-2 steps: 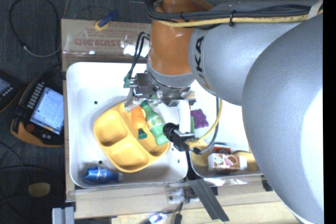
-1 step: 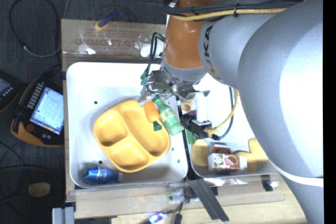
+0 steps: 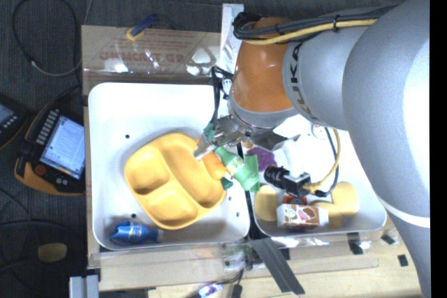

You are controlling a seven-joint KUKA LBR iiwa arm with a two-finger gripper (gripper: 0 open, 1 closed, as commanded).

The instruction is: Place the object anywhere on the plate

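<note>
Reading "KUKA" on the grey arm (image 3: 363, 59), I am seeing its gripper (image 3: 222, 150) pinching a green-and-orange soft object (image 3: 236, 167) over the right rim of the yellow compartmented plastic plate (image 3: 171, 181).

A blue can (image 3: 134, 232) lies in the left bin (image 3: 105, 150); a handheld pendant (image 3: 54, 148) rests outside.

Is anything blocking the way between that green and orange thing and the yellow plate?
Nothing visible does. The green and orange object sits at the tool, right at the yellow plate's right rim, and the plate's compartments look bare.
</note>
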